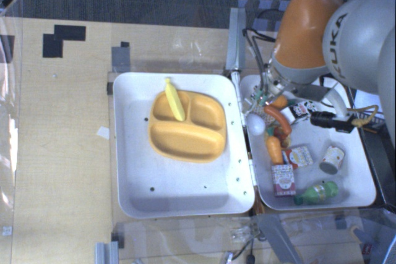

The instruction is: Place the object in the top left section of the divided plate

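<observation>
A yellow divided plate (187, 132) sits in the left white bin (133, 151). A yellow banana (174, 100) lies in the plate's top left section, its far tip reaching over the plate's rim. My gripper (264, 94) hangs under the orange-banded wrist over the far left corner of the right bin (365, 185), close above a reddish sausage (279, 118). The wrist hides most of the gripper. It is well apart from the banana and the plate.
The right bin holds a white egg (255, 125), a carrot (274, 149), a small box (301, 156), a red carton (283, 180), a green bottle (317, 193) and a white cup (332, 159). A metal divider (234, 40) stands between the bins.
</observation>
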`<state>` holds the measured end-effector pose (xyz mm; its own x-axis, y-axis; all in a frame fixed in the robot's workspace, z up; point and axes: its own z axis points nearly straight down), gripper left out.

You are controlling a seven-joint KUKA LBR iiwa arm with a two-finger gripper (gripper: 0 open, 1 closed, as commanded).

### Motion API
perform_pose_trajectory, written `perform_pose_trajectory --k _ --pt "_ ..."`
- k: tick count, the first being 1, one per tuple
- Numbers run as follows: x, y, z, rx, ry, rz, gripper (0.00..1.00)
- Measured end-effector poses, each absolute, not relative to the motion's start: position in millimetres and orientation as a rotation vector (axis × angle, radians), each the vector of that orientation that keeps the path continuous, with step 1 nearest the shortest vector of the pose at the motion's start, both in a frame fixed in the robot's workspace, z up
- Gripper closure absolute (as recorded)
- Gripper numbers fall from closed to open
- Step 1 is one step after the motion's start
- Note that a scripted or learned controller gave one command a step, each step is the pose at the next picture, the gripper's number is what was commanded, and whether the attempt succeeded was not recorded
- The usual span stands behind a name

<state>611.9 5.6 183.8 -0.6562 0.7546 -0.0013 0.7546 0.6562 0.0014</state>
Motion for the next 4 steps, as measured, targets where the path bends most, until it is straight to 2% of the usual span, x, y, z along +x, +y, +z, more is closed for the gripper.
perform_pose_trajectory --k 1,2,3,4 --pt "606.3 87.7 183.4 1.245 2.883 0.003 1.0" --pt "606.2 87.5 183.3 1.245 2.884 0.003 0.0" --pt "582.4 150.1 96.6 1.219 2.887 0.01 0.0" --pt "588.8 144.5 109.1 1.22 2.864 0.018 1.0"
